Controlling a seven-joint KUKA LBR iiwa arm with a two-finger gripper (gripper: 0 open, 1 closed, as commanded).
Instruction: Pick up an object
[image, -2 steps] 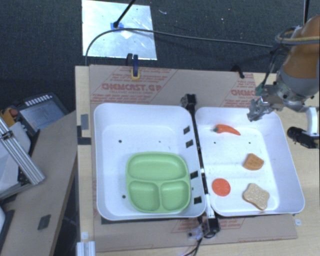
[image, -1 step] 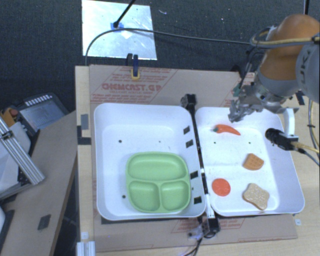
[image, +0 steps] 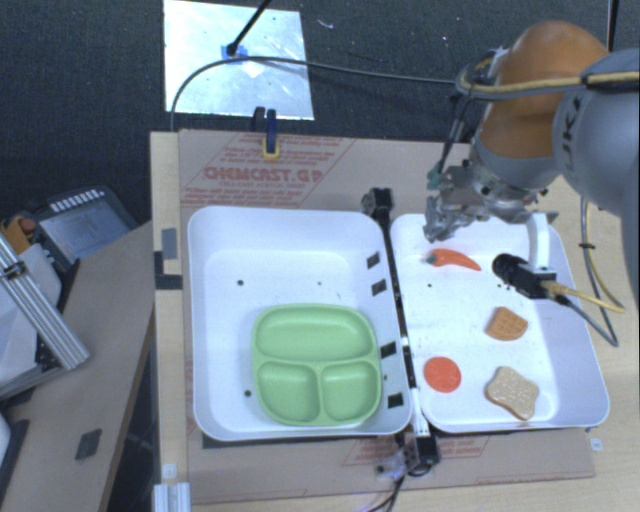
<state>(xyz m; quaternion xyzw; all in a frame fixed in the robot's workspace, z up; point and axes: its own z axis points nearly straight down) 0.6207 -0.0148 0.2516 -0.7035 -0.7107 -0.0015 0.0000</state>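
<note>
My gripper (image: 437, 232) hangs over the back left part of the right bin (image: 570, 345), just above and left of an orange carrot-shaped piece (image: 457, 260). Nothing shows between it and the carrot's near end. A waffle-like orange biscuit (image: 506, 324) lies mid-bin on the right. A red disc (image: 442, 374) rests toward the front left, and a tan slice of toast (image: 513, 392) sits at the front right.
The left bin (image: 225, 250) holds a green divided plate (image: 316, 363) in its front half. A black divider with clips (image: 390, 300) runs between the bins. The arm's grey and orange body (image: 550, 90) looms over the back right corner.
</note>
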